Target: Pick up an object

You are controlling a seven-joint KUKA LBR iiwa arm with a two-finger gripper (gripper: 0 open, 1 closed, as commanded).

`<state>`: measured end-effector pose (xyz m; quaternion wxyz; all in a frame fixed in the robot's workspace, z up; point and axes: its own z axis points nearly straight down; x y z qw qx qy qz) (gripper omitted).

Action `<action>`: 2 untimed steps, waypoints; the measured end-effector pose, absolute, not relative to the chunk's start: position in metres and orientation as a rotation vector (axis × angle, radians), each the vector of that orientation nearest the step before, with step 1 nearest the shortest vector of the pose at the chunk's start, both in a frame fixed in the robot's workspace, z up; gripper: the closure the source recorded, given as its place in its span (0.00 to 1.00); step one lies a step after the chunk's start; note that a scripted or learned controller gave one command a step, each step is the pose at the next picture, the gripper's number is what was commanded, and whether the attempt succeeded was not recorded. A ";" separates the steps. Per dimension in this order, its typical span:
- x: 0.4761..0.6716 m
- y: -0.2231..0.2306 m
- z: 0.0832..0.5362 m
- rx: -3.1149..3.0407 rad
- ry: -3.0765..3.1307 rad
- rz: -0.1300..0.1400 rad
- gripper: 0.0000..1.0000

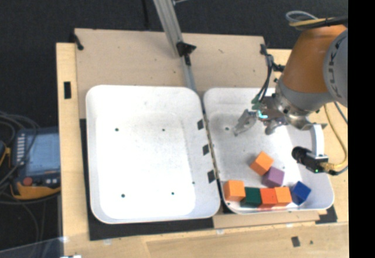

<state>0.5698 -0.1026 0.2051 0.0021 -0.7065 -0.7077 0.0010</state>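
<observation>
Several small blocks lie in the right bin [228, 98], toward its near side. An orange block [262, 163] and a purple block [273, 177] sit alone. Along the front wall runs a row: an orange block [235, 189], a green block [252, 196], a red-orange block [268, 196], another orange block [283, 195] and a blue block [300, 192]. My gripper [255, 128] hangs over the bin's middle, up and left of the lone orange block. Its fingers [241, 126] are spread open with nothing between them.
The left bin [146, 151] lies beside the right one, with a divider edge between them. A slanted metal rail [167, 10] comes down from the top to the bins' far edge. A black cable fitting [307, 159] hangs off the arm over the right bin's right side.
</observation>
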 end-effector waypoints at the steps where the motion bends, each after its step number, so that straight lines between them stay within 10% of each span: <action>1: 0.571 -0.103 0.207 -2.222 -2.221 -0.002 0.00; 2: 0.562 -0.107 0.161 -2.221 -2.218 0.007 0.00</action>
